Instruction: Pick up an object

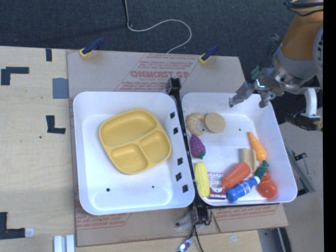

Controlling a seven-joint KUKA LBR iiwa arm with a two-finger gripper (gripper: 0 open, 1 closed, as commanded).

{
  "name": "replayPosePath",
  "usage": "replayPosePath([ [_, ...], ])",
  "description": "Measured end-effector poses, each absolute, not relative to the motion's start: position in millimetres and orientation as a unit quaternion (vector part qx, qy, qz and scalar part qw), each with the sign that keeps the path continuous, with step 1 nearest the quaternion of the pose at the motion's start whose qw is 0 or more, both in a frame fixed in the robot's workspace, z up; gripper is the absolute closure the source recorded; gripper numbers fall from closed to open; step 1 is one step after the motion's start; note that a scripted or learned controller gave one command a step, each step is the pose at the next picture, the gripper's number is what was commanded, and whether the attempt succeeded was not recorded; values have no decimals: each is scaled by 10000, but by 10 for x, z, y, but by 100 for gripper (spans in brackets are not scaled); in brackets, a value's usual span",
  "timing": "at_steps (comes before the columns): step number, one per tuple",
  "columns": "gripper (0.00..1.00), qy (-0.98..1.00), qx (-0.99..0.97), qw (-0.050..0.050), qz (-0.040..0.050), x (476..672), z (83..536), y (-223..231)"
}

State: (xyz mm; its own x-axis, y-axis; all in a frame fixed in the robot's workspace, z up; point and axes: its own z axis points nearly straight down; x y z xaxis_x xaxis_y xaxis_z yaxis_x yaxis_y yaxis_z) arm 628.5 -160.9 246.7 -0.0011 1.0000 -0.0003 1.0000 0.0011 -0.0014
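Arm in from the right, gripper (247,96) over the back rim of the right bin (275,127), fingers (234,100) spread, nothing between them. No object chosen yet by the look of it, so the step in hand is approach and pick a target. Just below and left of the fingers: a round tan biscuit (214,122) touching a pale croissant (196,123), both near the divider between bins. Further below the fingers, well apart from them: small carrot (257,146) lying alone, then a tight cluster at the front w/ a bigger carrot (237,174), blue bottle (243,189), red tomato (268,188), tan block (247,157), corn cob (201,178), purple grapes (197,147) near the divider. Left bin (89,140) holds a yellow tray (135,139), far left of the fingers. My read: best odds are the biscuit or the lone small carrot, since each has open floor on at least 2 sides. For the carrot, turn the wrist so fingers close across its narrow width, not along it. Come straight down, stay off the bin wall, close only once low enough. Avoid the front cluster; fingers would likely hit neighbours & nudge things w/o a grip. Biscuit looks flat, could slip out.
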Motion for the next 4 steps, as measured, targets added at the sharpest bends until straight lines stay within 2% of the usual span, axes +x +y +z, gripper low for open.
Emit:
replayPosePath([
  [1, 0, -7083, -7059, 27, 6, 5384, 2668, -1114],
  [2, 0, -7104, -7038, 31, 10, 4991, 2575, -144],
  [3, 0, -7105, -7037, 48, 34, 4804, 1791, 755],
  [4, 100, -7078, -7064, 25, 26, 4820, 1931, 698],
])
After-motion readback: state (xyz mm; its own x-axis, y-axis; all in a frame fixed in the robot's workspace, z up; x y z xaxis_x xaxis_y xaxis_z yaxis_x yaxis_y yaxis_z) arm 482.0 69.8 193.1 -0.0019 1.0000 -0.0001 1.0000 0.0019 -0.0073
